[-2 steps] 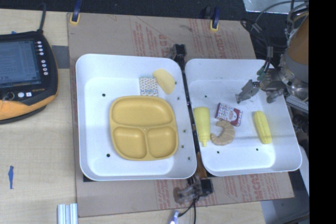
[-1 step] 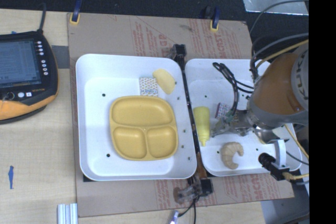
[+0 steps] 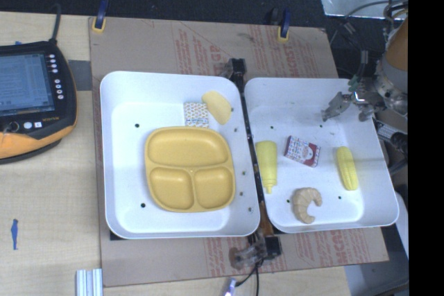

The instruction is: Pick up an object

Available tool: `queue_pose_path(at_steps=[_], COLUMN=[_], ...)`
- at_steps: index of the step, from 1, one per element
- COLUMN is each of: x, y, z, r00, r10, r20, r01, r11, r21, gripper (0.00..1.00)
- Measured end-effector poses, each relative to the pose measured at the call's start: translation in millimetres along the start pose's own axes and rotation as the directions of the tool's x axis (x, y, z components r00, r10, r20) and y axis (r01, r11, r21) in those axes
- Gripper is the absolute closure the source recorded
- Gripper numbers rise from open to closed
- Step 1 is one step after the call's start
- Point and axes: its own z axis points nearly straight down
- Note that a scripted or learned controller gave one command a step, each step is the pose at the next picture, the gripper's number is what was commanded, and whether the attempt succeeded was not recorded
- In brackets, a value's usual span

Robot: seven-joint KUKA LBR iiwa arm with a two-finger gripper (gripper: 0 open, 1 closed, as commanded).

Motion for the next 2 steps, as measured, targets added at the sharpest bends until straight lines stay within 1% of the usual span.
queue_pose_path(at_steps=[1,2], x=[1,1], y=[-43,-45], z=[-18,64], r00=[1.000,1.000], r10=[0.000,0.000], r20=[-0.002,0.000], r01=[0.000,0.000], r11=[1.000,1.000], r21=[0.003,-0.004], gripper=[0.00,0.00])
